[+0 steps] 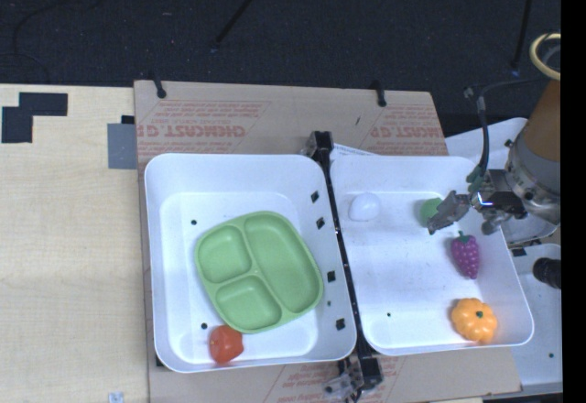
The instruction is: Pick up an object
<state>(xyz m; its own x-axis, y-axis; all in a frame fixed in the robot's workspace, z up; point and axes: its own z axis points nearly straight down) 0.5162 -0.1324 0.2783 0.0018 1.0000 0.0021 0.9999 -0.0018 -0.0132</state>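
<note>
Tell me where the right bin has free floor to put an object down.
Bare floor lies in the right bin, between the white object and the orange pumpkin. Its right side is crowded: the claw, green object and purple grapes sit close together.

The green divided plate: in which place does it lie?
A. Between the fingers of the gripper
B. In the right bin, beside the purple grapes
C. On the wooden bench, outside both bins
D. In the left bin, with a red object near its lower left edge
D: the green divided plate lies flat in the left bin, and the red object sits by its lower left edge.
</note>
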